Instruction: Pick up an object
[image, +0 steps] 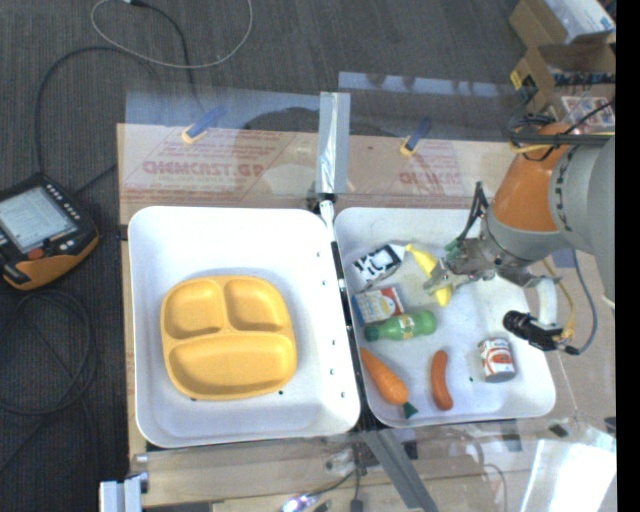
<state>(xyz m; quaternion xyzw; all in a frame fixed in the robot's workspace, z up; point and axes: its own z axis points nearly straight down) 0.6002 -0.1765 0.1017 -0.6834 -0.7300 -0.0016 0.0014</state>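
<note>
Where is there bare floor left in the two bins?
Left bin: bare margins all around the yellow tray. Right bin: a bare patch between sausage and can. Crowded near the divider: carton, green bottle, carrot.

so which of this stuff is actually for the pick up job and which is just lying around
For the job, in the right bin:
gripper
banana
milk carton
juice box
green bottle
carrot
sausage
can

Just lying about:
yellow tray in the left bin
handheld pendant on the floor
cardboard boxes
</note>
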